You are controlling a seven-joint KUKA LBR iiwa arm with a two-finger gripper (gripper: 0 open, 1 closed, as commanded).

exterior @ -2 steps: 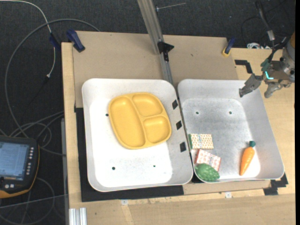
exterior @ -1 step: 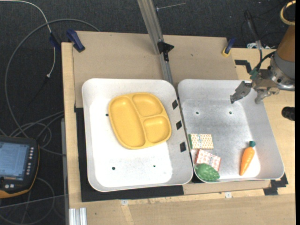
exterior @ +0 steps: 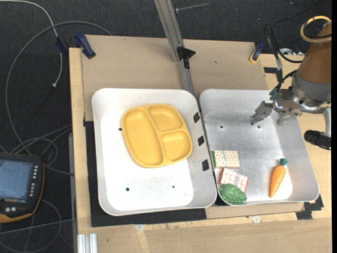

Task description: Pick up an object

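1. Nearest the camera, along the front rim of the right shallow white bin (exterior: 295, 157), lies a bumpy green toy vegetable (exterior: 233, 194), pressed into the bin's front left corner.
2. Touching it from behind is a small red and white printed packet (exterior: 234, 178), and just beyond that a pale patterned square packet (exterior: 226, 158); the three form a short column along the bin's left wall.
3. Well to their right in the same bin, an orange toy carrot with a green top (exterior: 277, 178) lies tilted, its green end pointing away from the camera.
4. The left shallow white bin (exterior: 110, 157) holds a yellow plastic plate with three compartments (exterior: 156, 134), set toward the bin's far half.
5. Farther back, over the far right part of the right bin, the gripper (exterior: 271, 113) hangs with its two fingers spread apart and nothing between them, well apart from the carrot and packets.
6. Both bins rest on a tan wooden worktop (exterior: 137, 62), with a grey metal post (exterior: 171, 25) rising behind them.
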